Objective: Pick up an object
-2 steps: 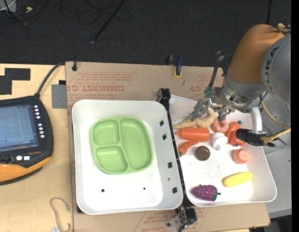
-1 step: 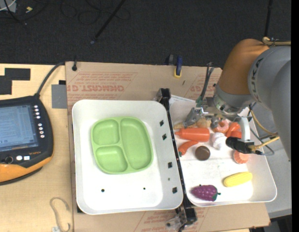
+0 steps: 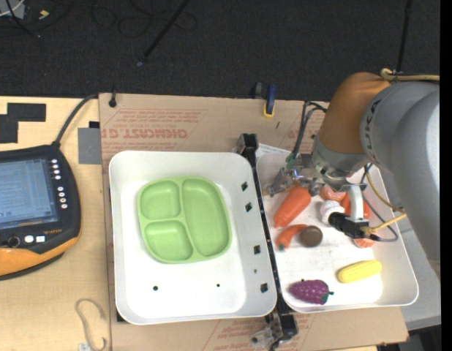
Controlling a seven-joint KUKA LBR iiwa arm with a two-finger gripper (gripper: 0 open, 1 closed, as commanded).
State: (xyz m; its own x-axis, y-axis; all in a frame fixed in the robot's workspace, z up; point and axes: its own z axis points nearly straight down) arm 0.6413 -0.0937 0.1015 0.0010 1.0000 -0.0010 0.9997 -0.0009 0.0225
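Note:
The right bin (image 3: 403,292) holds several toy foods: a large orange carrot (image 3: 292,205), a smaller orange piece (image 3: 287,234), a brown round piece (image 3: 310,235), a yellow corn cob (image 3: 358,270) and a purple grape bunch (image 3: 310,291). A white and orange item (image 3: 336,212) lies under the wrist. My gripper (image 3: 298,178) hangs low over the bin's far left part, right at the carrot's upper end. The wrist and cables hide how it stands. I see nothing lifted off the bin floor.
The left bin (image 3: 131,269) carries a green divided plate (image 3: 184,219). A black divider (image 3: 257,218) runs between the bins. A teach pendant (image 3: 28,203) lies at far left on the bench. The grey arm (image 3: 409,145) covers the right bin's far right corner.

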